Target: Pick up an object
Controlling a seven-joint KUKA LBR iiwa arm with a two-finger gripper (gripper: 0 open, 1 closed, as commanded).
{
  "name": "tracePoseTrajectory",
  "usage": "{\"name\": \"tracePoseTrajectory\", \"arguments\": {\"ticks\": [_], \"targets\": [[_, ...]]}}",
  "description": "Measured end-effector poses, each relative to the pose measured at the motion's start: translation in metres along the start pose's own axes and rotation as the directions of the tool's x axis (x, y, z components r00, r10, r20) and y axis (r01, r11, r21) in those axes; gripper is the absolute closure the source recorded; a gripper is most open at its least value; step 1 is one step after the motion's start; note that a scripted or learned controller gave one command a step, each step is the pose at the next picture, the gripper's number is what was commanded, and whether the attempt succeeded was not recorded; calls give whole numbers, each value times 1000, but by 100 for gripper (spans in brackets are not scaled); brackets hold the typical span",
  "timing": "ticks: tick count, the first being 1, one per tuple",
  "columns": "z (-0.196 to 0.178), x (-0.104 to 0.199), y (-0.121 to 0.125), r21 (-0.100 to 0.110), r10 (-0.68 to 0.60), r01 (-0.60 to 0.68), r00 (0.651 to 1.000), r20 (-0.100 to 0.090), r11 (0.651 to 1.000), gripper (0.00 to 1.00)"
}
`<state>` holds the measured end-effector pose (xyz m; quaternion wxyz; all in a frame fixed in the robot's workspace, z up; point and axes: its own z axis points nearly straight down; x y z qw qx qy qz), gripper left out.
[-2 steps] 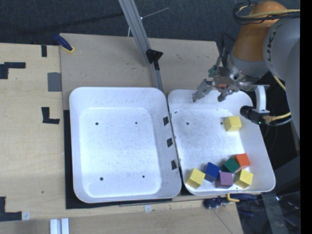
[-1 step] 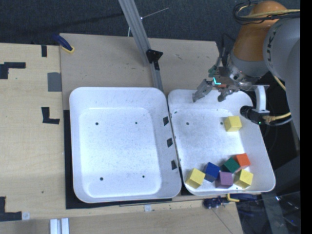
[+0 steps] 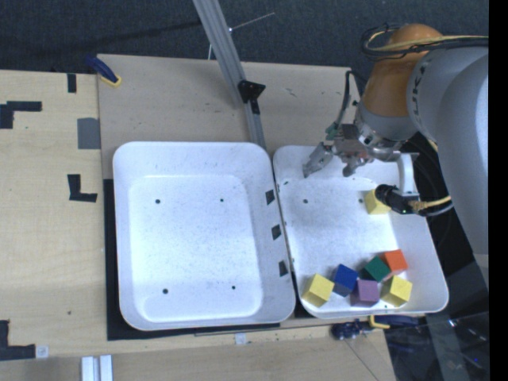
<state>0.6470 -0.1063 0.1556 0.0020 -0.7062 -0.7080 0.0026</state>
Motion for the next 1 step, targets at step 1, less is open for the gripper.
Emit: {"name": "tracePoseTrajectory", "arguments": {"ticks": [1], "targets": [[63, -2, -7, 1, 1, -1, 1000, 0, 1000, 0]]}}
